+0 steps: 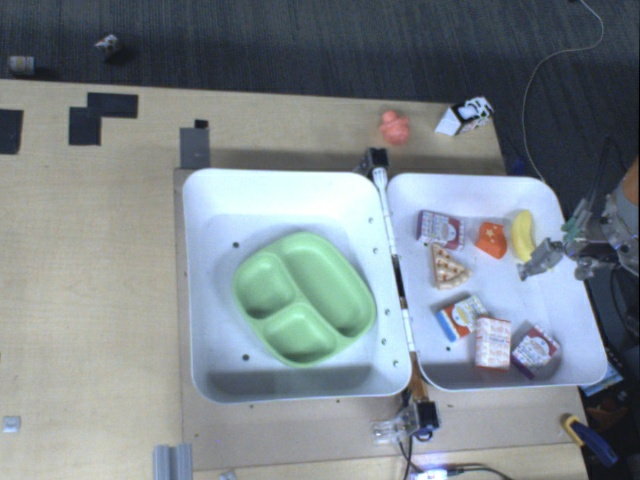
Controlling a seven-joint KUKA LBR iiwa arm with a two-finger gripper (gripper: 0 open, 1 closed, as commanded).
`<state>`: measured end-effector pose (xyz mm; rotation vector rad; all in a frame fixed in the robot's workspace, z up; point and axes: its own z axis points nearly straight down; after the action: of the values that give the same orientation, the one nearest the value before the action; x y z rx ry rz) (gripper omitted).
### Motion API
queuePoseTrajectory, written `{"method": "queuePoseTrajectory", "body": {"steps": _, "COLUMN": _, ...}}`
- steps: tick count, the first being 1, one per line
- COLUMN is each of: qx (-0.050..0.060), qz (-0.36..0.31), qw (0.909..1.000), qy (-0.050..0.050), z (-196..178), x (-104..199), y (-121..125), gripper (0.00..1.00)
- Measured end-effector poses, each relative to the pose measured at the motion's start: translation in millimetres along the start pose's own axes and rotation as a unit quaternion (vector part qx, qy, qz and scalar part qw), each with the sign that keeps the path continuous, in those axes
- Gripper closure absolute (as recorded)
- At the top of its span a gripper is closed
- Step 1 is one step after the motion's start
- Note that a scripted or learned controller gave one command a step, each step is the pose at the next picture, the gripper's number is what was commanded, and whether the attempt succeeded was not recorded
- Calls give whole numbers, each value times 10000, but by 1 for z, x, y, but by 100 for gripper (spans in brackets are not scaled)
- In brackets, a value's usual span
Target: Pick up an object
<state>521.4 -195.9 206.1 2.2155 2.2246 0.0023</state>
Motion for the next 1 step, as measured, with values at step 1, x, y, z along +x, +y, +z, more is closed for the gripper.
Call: {"method": "queuePoseTrajectory", "body": {"steps": 1, "qx": -14, "qz": 9, "qw": 10000, "qy": -2, "z": 119, "x": 5, "y": 11, "gripper": 0}}
